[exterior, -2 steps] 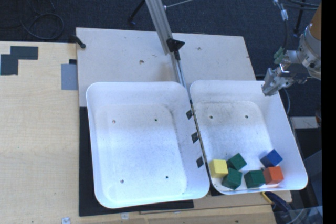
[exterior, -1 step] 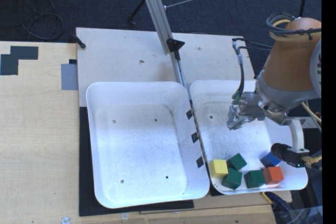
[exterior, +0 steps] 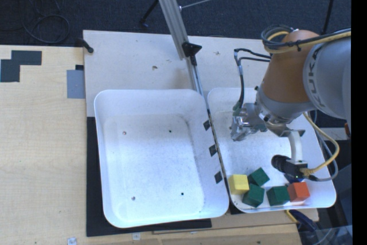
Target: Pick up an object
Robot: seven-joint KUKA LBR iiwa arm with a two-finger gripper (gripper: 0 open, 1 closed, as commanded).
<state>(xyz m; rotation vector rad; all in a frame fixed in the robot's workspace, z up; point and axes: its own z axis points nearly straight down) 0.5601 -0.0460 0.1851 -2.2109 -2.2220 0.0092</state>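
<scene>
Overall light: bright and even over the bench, falling off to dark at the floor along the top
Brightest areas: the left bin and right bin are near white, the left bin's rim almost washed out, though its speckled floor still reads
Shadows: soft and short; a faint one lies beneath the arm on the right bin's floor, and a dark edge runs under the left bin's near rim
Glare: a mild sheen on the arm's orange band
Sharpness: moderate; the coloured blocks have soft edges and the gripper is a blurry grey cluster
Distortion: the bin edges look slightly bowed
</scene>
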